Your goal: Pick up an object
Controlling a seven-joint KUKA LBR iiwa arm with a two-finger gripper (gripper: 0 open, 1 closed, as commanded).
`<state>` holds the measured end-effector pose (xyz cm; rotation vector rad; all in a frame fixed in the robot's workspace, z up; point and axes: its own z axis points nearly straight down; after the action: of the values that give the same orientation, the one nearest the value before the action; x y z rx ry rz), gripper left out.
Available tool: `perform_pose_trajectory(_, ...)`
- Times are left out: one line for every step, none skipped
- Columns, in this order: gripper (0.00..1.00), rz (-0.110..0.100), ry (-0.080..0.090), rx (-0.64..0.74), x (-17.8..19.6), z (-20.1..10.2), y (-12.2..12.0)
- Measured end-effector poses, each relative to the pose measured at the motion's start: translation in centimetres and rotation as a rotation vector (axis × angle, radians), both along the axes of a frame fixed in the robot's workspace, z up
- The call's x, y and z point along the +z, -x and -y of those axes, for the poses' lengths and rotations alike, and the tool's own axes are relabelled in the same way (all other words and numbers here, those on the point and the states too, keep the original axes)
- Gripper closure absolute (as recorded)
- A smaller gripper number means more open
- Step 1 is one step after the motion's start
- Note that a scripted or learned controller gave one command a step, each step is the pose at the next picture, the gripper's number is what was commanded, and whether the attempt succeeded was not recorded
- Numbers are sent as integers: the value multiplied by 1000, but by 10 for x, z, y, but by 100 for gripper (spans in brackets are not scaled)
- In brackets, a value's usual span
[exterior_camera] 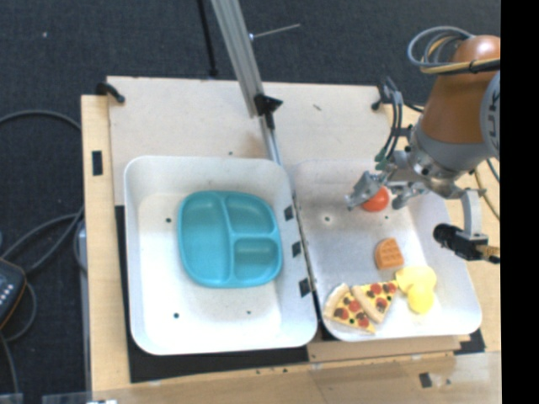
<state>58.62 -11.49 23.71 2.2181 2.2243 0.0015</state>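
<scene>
Pizza slices (pixel 362 305) lie well below gripper (pixel 376 196) clasping red ball (pixel 376 199).

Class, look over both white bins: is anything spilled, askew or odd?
Nothing is spilled or damaged. The teal divided plastic plate sits slightly rotated in the left white bin. The gripper pinches a small red-orange round object between its fingers.

You see a pale wooden bench (pixel 177 120), dark speckled carpet (pixel 101 23) around the bench, black cables (pixel 38 225) left of the bench, a slanted aluminium post (pixel 238 45) rising from the bench's rear.
</scene>
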Motion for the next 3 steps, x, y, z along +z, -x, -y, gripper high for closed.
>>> perform_pose_trajectory(0, 0, 0, -1, 0, 0, 0)
perform_pose_trajectory(0, -4, 2, -4, -45, 8, 3)
perform_pose_trajectory(0, -6, 2, -5, -101, 9, -5)
